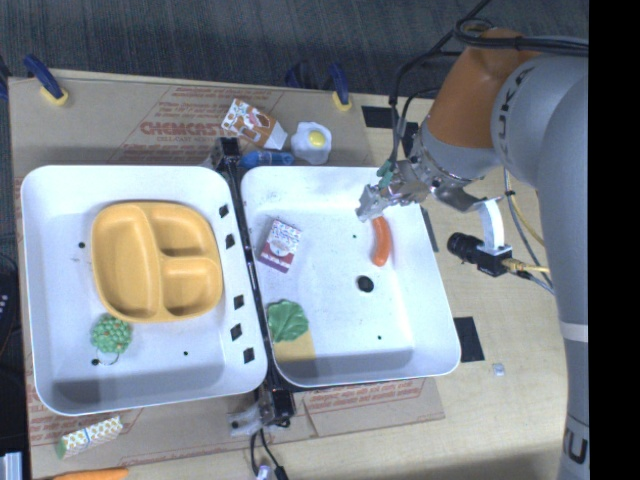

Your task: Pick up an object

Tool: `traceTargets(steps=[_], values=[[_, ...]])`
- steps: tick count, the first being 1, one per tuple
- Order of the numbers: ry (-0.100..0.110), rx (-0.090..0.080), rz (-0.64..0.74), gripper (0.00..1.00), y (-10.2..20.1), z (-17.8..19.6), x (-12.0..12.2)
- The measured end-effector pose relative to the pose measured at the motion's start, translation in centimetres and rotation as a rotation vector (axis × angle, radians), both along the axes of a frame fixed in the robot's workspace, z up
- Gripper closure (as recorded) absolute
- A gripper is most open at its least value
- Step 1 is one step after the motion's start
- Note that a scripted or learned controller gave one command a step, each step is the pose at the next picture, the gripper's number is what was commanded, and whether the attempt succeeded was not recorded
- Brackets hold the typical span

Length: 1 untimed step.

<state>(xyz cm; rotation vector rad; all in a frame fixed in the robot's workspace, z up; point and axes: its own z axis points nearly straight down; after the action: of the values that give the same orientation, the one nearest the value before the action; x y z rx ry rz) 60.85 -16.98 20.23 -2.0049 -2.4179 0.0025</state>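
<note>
Gripper [375, 200] sits over the right bin [425, 338], near its back-right corner, just above the top end of the orange sausage [380, 241] — closest thing, so likely the pick target. Can't tell the state of the end effector from this angle; nothing visibly grasped. The sausage lies roughly lengthwise along the bin's right edge, flat on the floor, apart from everything else. Other stuff in the right bin: small red-and-white carton [281, 244] near the left edge, green leafy piece [287, 320] at the front-left corner, dark small spot [365, 285] mid-floor, just front of the sausage. Left bin [50, 368] holds a yellow divided tray [155, 260] and a green broccoli-like piece [110, 334] at front-left. To do this step well: shift a bit toward the bin's front so the tool centres on the sausage's middle, not its tip — an end grab would likely let it swing or slip. Close across its narrow width, go right down to the floor, then lift straight. The right wall is near; keep clearance.
</note>
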Motion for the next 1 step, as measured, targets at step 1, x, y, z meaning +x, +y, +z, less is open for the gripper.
traceTargets(steps=[1], values=[[0.001,0.0,0.0,0.0,-0.01,-0.05,-0.03]])
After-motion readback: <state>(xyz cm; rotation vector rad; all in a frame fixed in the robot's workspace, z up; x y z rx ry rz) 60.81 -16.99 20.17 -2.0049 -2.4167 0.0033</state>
